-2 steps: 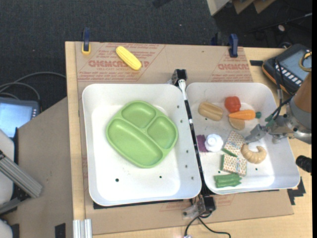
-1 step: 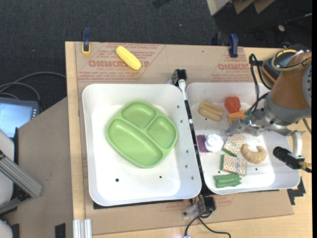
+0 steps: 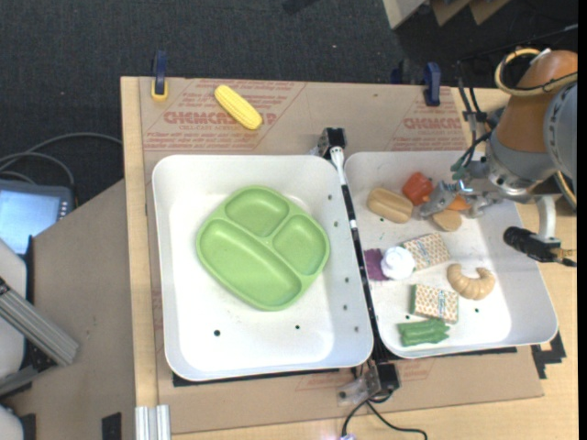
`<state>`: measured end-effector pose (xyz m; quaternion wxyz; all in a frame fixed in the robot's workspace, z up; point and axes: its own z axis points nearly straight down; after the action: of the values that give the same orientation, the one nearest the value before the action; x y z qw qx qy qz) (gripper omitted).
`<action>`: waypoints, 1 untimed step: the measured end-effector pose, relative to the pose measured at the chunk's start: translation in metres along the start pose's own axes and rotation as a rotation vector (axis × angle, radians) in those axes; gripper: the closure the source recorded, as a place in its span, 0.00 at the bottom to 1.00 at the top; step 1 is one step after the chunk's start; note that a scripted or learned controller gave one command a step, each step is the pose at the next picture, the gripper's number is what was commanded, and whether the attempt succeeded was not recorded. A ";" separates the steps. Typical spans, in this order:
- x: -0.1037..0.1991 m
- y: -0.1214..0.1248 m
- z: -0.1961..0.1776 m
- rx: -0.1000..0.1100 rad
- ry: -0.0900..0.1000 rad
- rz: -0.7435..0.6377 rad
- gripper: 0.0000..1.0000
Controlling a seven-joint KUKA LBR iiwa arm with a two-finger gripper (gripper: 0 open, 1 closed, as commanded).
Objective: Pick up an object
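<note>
Right bin (image 3: 527,324), upper half: the gripper (image 3: 456,200) sits low among the toy food, its tips just over a small tan piece (image 3: 448,220) beside the right end of the bread roll (image 3: 391,205); an orange-red item (image 3: 417,187) lies just left of the tips, touching or nearly touching the roll; we cannot tell how wide the fingers stand or whether anything is between them, the metal parts blur together there. Below that group we note a patterned cracker (image 3: 427,249) tilted beside a white-and-purple object (image 3: 393,263); a croissant (image 3: 472,281) to the right; a second patterned square (image 3: 436,302) nearer the front, and a green vegetable piece (image 3: 423,333) at the front rim. The arm (image 3: 537,117) enters from the right, orange band above the wrist. Left bin (image 3: 174,246): a green divided plate (image 3: 262,246), three compartments, near the middle. On the bench (image 3: 303,117) behind the left bin, a yellow corn cob (image 3: 238,106) lies apart from both bins.
</note>
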<state>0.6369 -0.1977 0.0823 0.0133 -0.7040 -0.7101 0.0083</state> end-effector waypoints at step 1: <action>-0.002 0.015 0.003 0.052 0.011 -0.001 0.00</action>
<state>0.6521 -0.1997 0.0793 0.0354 -0.7029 -0.7100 0.0231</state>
